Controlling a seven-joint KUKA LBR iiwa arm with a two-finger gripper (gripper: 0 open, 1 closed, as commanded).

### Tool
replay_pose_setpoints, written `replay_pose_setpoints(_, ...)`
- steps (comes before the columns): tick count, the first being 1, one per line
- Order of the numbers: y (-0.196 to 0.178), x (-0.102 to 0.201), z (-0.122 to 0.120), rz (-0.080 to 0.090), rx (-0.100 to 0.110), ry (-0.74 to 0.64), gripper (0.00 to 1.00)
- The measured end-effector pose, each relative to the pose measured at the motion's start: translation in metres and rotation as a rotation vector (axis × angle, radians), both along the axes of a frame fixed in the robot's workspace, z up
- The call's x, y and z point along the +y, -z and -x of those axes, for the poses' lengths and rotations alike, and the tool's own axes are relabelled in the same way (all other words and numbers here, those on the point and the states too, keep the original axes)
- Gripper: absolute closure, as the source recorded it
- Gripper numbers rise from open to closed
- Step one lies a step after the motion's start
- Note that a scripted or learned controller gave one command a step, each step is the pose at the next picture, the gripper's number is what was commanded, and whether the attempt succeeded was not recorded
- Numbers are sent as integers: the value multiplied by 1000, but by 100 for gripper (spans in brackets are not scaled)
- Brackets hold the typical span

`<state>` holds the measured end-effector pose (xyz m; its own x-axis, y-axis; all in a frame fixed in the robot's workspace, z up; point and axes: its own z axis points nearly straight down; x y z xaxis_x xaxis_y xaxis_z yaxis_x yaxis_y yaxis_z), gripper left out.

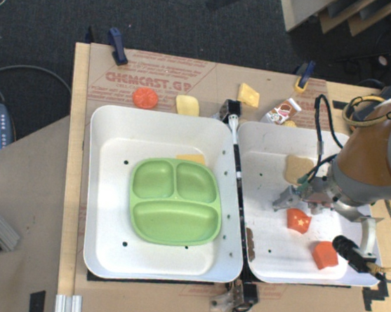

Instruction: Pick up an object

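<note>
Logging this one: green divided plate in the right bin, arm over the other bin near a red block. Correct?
Not quite. The camera view shows the green divided plate in the left bin, not the right. The rest holds: the gripper is over the right bin, close above the red block.

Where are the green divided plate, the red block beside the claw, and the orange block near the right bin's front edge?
Green divided plate (174,202): camera view, its centre ridge.
Red block (298,221): camera view, its top face.
Orange block (325,255): camera view, its top face.
</note>
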<state>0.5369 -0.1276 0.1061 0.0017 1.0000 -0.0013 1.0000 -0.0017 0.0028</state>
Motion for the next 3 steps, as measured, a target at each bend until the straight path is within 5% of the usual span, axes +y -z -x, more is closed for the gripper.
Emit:
replay_pose_setpoints(1, 23, 9, 16, -3, 7, -2, 0)
replay_pose_setpoints(2, 11, 7, 14, 0, 0, 0, 100)
replay_pose_setpoints(3, -85, 109, -30, -3, -10, -14, 100)
